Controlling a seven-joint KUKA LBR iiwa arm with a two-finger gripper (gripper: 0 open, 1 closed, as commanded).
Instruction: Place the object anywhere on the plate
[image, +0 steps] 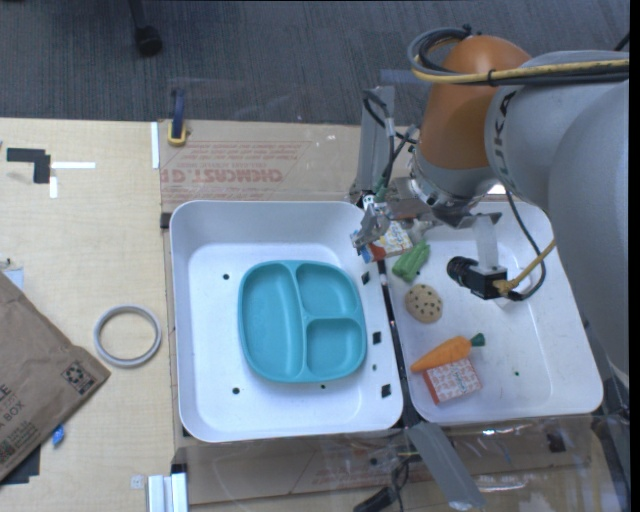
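Note:
A teal divided plate (300, 320) lies in the middle of the left bin (205, 330). My gripper (368, 232) hangs over the wall between the two bins, just past the plate's far right corner. A small white and red packet (397, 240) sits right beside it, and whether the gripper has hold of it is unclear. In the right bin (560, 340) lie a green toy (410, 262), a speckled cookie (424, 302), an orange carrot (445, 352) and a red and white box (452, 381).
The arm's orange band (465, 100) and grey body loom over the right bin's far side. A black cable end (475, 277) dangles above that bin. On the bench to the left lie a tape ring (127, 334) and a cardboard box (35, 390).

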